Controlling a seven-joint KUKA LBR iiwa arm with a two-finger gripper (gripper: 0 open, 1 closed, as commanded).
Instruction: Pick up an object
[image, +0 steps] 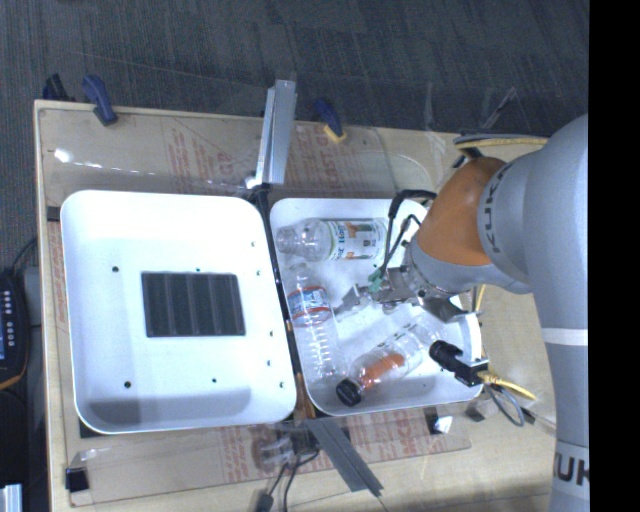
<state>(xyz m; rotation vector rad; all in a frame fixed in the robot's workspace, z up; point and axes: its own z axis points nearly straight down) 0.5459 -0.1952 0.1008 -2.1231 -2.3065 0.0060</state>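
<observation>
The right bin (455, 392) holds three clear plastic bottles. One with a green and white label (335, 240) lies across the far end. A second bottle (312, 328) lies lengthwise along the left wall. A third with orange contents and a black cap (378, 370) lies slanted near the front. My gripper (362, 296) is low in the middle of this bin, between the three bottles, with its tip close to the right side of the lengthwise bottle. The grey wrist and orange band (455, 225) cover the bin's right part.
The left bin (100, 240) carries a dark ribbed rectangle (193, 303) on its floor. A metal bar (275, 130) rises at the far end between the bins. Blue clamps (98, 98) grip the bench's far edge. Cables (505, 392) trail by the right bin's front corner.
</observation>
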